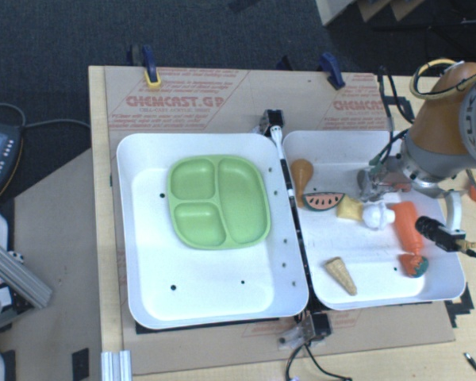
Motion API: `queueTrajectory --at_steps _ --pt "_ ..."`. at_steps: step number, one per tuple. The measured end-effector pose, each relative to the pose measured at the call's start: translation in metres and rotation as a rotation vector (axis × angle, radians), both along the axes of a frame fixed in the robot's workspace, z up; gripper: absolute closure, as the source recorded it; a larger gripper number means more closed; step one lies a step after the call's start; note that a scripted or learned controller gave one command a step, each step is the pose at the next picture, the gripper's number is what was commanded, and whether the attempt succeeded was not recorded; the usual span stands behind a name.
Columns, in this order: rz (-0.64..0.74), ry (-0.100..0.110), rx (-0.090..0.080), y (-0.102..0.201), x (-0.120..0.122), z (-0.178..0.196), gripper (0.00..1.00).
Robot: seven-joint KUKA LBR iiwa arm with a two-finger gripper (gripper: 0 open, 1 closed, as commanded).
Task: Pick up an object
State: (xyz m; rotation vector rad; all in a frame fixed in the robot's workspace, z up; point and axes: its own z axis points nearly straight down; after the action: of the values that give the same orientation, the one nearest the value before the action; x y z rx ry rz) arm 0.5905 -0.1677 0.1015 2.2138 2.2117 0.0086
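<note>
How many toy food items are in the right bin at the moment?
6: brown piece at upper left, watermelon slice, yellow wedge, white piece at the gripper, carrot on the right, cone near front. The arm may hide more.

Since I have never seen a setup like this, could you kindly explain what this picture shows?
This is one camera fixed above a bench, looking down at a slant. The grey and orange shape at the right is a robot arm; a program moves it, and its job is to pick up an object. Its gripper is lowered into the right bin, just above a small white object. I cannot tell whether it holds anything. That bin also holds toy foods: a watermelon slice, a yellow piece, a carrot, an ice cream cone and a brown pear-like piece. The left bin holds a green divided plate.
</note>
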Motion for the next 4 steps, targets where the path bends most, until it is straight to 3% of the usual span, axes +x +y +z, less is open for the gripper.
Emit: queueTrajectory --at_steps 1,2,3,4 --pt "0.001 0.008 0.003 0.002 -0.006 0.06 1.0" --pt "0.002 0.005 0.002 -0.001 0.003 0.121 1.0" --pt "0.002 0.009 0.003 -0.001 0.004 0.124 1.0" --pt "0.006 0.014 0.007 0.06 -0.002 0.131 1.0"
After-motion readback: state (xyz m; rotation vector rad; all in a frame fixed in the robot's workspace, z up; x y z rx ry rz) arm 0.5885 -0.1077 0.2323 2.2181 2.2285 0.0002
